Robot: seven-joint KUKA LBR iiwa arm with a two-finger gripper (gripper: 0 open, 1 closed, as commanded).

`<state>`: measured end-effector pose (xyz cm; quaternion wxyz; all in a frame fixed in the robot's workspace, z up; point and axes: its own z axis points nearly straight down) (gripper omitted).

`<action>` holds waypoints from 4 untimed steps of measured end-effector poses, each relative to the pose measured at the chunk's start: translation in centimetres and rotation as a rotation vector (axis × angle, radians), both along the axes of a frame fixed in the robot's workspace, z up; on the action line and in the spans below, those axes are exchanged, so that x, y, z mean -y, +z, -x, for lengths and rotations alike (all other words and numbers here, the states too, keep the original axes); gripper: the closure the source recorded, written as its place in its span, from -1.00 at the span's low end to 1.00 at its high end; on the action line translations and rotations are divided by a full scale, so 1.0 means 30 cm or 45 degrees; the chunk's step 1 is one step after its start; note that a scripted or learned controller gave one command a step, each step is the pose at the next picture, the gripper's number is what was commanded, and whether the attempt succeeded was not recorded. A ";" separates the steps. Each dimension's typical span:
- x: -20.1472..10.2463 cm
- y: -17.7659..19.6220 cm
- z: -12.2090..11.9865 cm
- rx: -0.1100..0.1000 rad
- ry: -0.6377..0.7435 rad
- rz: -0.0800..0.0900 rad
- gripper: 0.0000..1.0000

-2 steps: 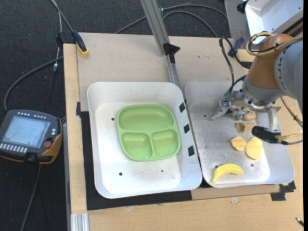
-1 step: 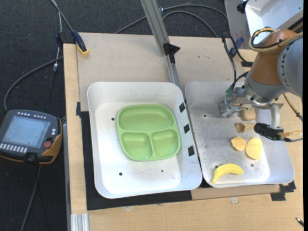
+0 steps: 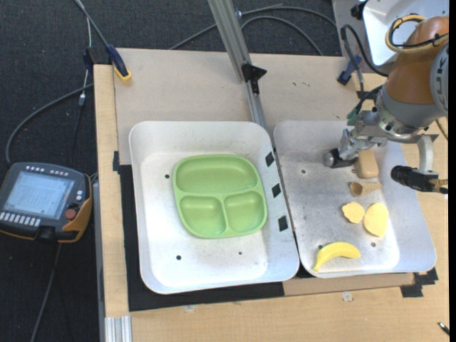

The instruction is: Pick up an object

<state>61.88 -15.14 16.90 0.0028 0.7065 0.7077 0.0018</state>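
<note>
Here the jaws (image 3: 347, 153) hang low in the right bin (image 3: 313, 212); whether they are parted or clenched I cannot tell; a tan block (image 3: 367, 165) sits just beside them.

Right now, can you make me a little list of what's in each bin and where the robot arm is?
left bin: green divided plate
right bin: banana, two yellow pieces, small tan piece, tan block
arm: reaches in from the right, over the right bin's far end
gripper: low, beside the tan block
beside the bench: handheld control pad
</note>
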 end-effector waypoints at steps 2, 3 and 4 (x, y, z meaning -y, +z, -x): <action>-0.001 0.151 -0.007 -0.009 0.000 -0.001 1.00; -0.154 0.134 0.088 -0.013 0.002 -0.005 1.00; -0.322 0.183 0.159 -0.011 0.005 -0.006 1.00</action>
